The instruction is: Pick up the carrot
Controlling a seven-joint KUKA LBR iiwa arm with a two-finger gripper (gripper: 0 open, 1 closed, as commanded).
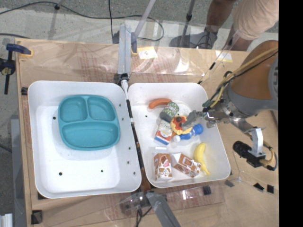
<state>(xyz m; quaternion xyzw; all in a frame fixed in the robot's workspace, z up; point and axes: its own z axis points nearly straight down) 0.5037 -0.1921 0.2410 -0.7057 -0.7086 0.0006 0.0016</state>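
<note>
The carrot [159, 103] is a short orange piece lying flat near the back of the right bin [142, 126]. My gripper [192, 118] reaches in from the right and hovers low over the middle of that bin. It is above a red and yellow toy [178, 124] and beside a blue bottle [191, 132]. The carrot lies apart from the gripper, up and to its left, with a dark green can [169, 111] between them.
The right bin also holds a small red and white carton [163, 135], a banana [202, 157] and two brown cartons [162, 166] [186, 165] at the front. A teal divided plate [88, 122] sits in the left bin [47, 174]. A person stands behind the bench at the top right.
</note>
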